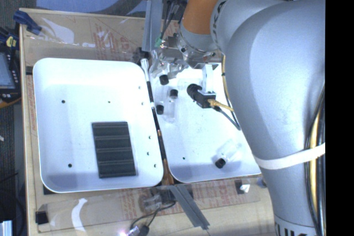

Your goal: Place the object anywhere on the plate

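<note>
Two shallow white bins sit side by side on the bench. Left bin (50,119) carries a dark ribbed rectangular plate (114,149), lying flat in the near-middle of its floor, long side running toward the camera's bottom edge. A few small dark dots mark the left bin floor around the plate, apart from it.

Right bin (193,166) is partly covered by the grey arm (276,91), which comes in from the right and fills most of that side. Orange band (200,5) visible above the wrist at the top. Gripper (166,72) hangs over the far-left corner of the right bin, just beside the divider between the bins. Jaw state: cannot tell, too cluttered with metal parts and black fittings at this angle. Nothing visibly pinched there.

Clear bottle with black cap (227,156) lies on its side on the right bin floor, near the bin's near edge, just beside the arm's body, well apart from the gripper and from the plate. Another clear item with dark caps (166,99) lies below the gripper near the divider; hard to make out its shape.

A cable (218,106) runs from a black connector on the wrist across the right bin.
</note>
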You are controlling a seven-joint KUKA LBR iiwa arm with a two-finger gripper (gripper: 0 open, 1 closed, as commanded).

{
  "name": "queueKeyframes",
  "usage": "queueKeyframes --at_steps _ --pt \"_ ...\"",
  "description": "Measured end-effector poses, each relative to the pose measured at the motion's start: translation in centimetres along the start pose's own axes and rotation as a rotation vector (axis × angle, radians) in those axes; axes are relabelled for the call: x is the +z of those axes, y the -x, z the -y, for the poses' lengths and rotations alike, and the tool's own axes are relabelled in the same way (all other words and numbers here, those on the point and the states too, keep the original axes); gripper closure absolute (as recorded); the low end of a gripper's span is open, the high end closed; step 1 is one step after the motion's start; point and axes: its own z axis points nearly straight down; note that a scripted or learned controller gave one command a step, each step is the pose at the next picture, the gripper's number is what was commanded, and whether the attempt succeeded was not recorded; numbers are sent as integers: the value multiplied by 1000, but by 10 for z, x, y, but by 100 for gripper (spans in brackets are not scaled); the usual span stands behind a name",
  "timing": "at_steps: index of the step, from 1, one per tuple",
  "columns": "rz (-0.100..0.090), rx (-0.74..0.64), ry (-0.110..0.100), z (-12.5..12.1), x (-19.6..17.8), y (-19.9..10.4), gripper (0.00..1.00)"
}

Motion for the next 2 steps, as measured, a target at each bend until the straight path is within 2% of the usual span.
queueKeyframes --at_steps 1,2 --pt "0 77 -2 7 1 -64 100" --pt "1 316 -6 17 59 -154 100"
